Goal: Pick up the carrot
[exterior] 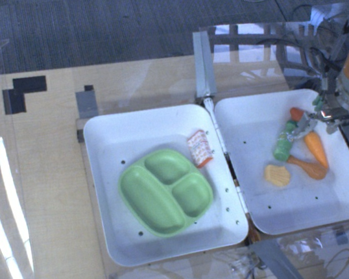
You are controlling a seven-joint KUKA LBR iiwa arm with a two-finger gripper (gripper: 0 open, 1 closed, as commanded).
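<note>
Beside the carrot in the right bin, the tool hovers, its grip state impossible to tell.

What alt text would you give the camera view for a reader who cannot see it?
The grey arm's pincer hovers at the right white bin, just above an orange tapered carrot lying among a green bottle-shaped toy, a yellow chunk and an orange-brown drumstick-shaped piece. The left white bin holds a green three-compartment plate and a small red-and-white packet.
</note>
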